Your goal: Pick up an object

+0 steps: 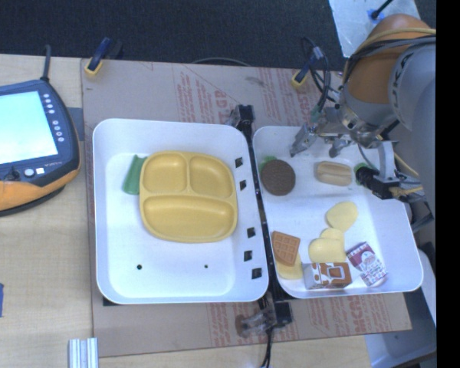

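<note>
The tan bun (pixel 334 173) is the likeliest object for the pick, as I judge it, because it lies nearest the gripper (pixel 323 142); it rests in the right bin (pixel 399 282) close to that bin's far edge, a little toward the arm's side from the middle; its long axis runs roughly along the far edge, left to right in the camera view. The gripper hangs over the far edge of the same bin, just beyond the bun and slightly to its left; its metal fingers look spread apart with nothing between them, though the wrist clutter makes the exact gap hard to read. So the coming move turns on a short shift toward the bin's near side and a descent, with the fingers closing across the bun's short width; the brown round cookie (pixel 277 177) sits just beside the bun toward the divider between the bins and could be nudged.
</note>
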Controlling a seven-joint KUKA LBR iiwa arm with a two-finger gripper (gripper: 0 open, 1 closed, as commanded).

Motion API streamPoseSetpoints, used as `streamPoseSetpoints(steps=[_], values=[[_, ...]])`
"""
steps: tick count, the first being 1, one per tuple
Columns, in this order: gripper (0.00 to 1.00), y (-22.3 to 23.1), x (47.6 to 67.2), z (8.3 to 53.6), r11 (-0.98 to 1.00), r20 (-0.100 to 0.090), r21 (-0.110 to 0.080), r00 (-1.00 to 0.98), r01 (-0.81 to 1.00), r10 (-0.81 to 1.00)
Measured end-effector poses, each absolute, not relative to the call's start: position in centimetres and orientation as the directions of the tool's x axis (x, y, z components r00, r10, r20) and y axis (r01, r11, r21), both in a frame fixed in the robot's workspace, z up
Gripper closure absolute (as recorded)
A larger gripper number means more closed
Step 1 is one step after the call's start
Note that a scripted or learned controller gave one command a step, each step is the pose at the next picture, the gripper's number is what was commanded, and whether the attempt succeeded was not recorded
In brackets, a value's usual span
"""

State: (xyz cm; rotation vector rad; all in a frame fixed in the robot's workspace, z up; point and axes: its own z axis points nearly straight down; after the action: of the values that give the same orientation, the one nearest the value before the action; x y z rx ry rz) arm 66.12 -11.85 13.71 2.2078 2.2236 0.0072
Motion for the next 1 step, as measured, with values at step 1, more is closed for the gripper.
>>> streamPoseSetpoints(steps=[1], values=[[0.0, -9.94, 64.16, 9.63, 0.006, -0.004, 0.006, -0.006, 1.0, 1.0]])
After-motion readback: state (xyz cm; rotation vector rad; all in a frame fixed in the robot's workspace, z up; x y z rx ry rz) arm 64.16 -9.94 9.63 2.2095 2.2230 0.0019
